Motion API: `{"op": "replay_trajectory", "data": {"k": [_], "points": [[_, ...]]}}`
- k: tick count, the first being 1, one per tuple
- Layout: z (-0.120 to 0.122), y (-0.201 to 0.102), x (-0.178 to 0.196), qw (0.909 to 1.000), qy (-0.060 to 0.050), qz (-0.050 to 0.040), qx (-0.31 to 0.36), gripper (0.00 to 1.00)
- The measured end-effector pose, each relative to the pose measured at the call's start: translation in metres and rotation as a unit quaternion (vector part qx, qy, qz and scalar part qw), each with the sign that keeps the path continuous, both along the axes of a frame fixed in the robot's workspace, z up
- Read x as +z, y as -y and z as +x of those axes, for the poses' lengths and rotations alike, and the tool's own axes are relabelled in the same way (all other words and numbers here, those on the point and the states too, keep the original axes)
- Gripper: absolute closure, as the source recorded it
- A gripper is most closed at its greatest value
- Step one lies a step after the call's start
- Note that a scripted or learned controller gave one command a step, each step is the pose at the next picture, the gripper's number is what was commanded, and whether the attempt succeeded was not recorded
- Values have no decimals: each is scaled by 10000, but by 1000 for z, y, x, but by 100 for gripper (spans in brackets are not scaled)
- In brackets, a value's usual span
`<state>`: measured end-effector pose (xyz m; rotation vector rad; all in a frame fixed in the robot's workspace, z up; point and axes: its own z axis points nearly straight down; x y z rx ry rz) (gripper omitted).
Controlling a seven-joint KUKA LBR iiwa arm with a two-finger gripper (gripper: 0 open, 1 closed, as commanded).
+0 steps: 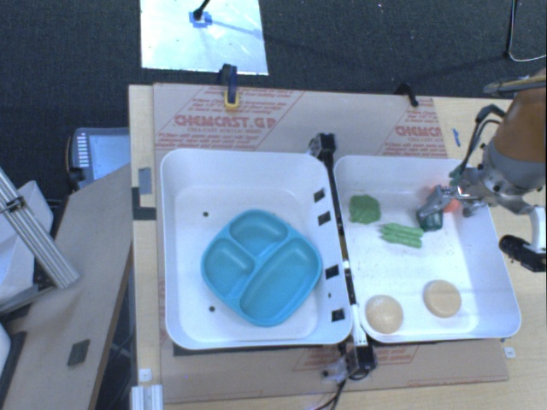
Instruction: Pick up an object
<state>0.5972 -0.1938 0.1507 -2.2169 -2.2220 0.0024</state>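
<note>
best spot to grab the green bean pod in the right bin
Take the green bean pod across its narrow width at mid-length, coming straight down. It lies flat, long and thin, apart from the green leaf piece, with bare bin floor on both long sides.

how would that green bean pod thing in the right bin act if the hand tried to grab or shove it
The green pod lies flat and long on the right bin floor, so it would probably slide or pivot rather than roll. It sits low, so the hand may struggle to get under it. It looks small and likely light.
</note>
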Motion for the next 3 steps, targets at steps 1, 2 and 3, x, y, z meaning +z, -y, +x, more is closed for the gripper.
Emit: {"op": "replay_trajectory", "data": {"k": [1,2,3], "points": [[2,2,-62,10000,0,-2,-4,0],[3,2,-66,10000,24,-10,-2,0],[4,2,-54,10000,44,-15,2,100]]}}
